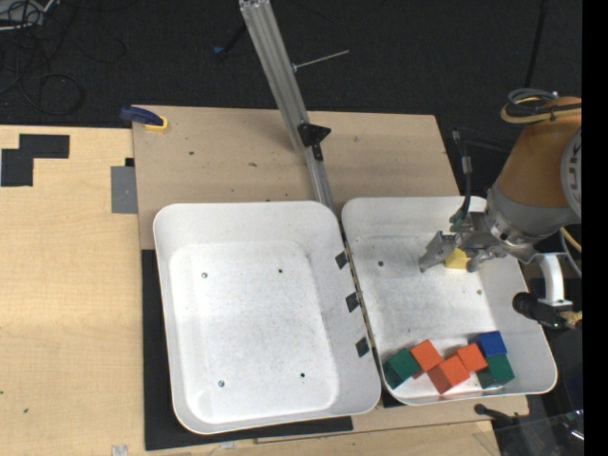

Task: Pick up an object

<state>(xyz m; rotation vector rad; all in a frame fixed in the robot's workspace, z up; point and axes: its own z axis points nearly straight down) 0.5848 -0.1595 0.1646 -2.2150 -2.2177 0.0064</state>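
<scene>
2 shallow white bins are seen side by side on the bench from the camera view, the left bin [252, 321] and the right bin [418, 293], with a slanted metal rail [285, 93] rising behind the seam between them. Over the upper right part of the right bin the gripper [457, 253] is lowered, and a small yellow block [458, 259] is seen between its fingers, which are closed against it. Along the near edge of the same bin 2 orange blocks [446, 367], 2 green blocks [403, 366] and 1 blue block [490, 344] are clustered, well apart from the gripper.
</scene>
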